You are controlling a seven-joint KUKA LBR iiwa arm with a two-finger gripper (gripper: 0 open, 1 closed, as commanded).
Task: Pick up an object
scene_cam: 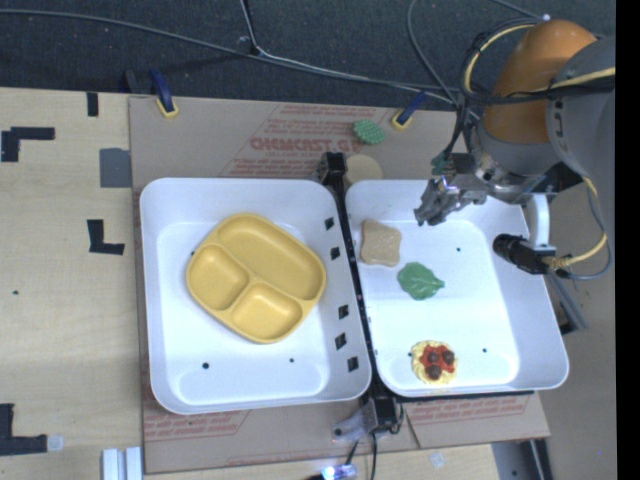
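Gripper [432,211] hangs over the far edge of the right bin [500,328], fingers pointing down and toward the bin's middle; nothing is seen between them, and whether they are spread or closed cannot be told at this size. Three candidate objects lie in that bin. Nearest the gripper, just below and to its left, is a tan bread slice [380,242], lying flat close to the divider between the bins. Slightly further below is a green leaf [421,281], also flat. Well below, at the near end of the bin, sits a small pizza [433,360], yellow with red topping. Left bin [170,368], well to the gripper's left, holds a yellow tray [256,277] with three compartments, set at an angle. Judgement: arm is poised above the bin before a descent; bread or leaf is the likeliest target, being closest. Both are thin and flat, so a two-finger pinch may slip off.
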